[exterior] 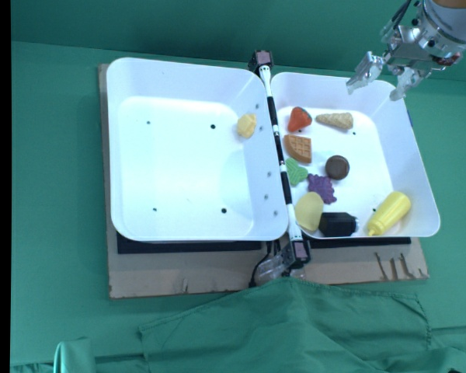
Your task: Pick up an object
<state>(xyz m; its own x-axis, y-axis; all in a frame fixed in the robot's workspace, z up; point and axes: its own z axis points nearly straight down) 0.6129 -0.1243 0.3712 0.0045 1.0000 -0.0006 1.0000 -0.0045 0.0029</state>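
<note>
Hand (pixel 385 74) hovers open above cone (pixel 335 120).

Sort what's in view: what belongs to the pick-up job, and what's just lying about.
For the job: end effector, open above the right bin; candidates there: cone, waffle, brown ball, grapes, yellow bottle, black block; yellow piece in the left bin.

Lying about: cardboard, green cloth.

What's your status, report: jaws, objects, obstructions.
Gripper open, holding nothing, over right bin's far rim. Ice cream cone nearest, strawberry beside it. Nothing between jaws and cone.
</note>
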